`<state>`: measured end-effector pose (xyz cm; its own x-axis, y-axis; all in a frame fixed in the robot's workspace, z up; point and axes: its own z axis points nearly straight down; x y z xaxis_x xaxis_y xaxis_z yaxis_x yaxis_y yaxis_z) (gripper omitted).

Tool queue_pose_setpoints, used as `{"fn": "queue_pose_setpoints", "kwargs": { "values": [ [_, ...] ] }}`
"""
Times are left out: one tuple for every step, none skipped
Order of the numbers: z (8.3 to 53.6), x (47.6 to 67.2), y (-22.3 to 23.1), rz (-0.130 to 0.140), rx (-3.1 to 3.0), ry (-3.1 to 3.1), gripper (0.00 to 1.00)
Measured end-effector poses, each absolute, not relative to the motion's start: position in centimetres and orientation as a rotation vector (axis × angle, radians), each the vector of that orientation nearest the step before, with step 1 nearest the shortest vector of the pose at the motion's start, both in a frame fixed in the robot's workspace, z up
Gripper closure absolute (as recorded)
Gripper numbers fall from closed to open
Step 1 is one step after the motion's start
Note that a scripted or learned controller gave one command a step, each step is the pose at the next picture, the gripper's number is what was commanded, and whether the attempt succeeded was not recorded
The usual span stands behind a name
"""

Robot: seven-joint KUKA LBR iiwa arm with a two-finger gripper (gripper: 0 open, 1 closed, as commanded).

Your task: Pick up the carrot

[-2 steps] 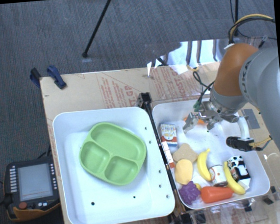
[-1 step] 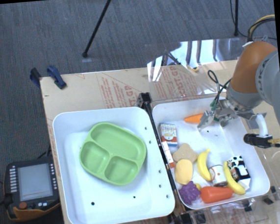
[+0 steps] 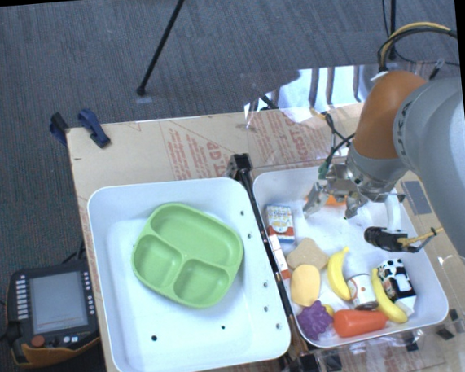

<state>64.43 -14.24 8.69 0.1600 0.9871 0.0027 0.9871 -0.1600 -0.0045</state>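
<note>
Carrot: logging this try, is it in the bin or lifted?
In the bin: the carrot lies by the front wall, apart from the gripper.

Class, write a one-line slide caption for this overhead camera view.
Gripper above the right bin, far from the carrot at its near edge.

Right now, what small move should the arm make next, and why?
Probably carry the tool toward the bin's near edge and over the carrot. The tool hangs at the right bin's far end, holding nothing, while the carrot lies at the near edge between purple grapes and a banana.
</note>
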Motion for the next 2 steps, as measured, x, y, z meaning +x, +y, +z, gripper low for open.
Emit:
{"fn": "queue_pose_setpoints", "kwargs": {
  "values": [
    [12.5,64.5,-20.2,-0.001,-2.457,-1.961,0.0],
    [8.5,64.3,-18.9,0.006,-2.636,-1.696,0.0]
  ]
}}
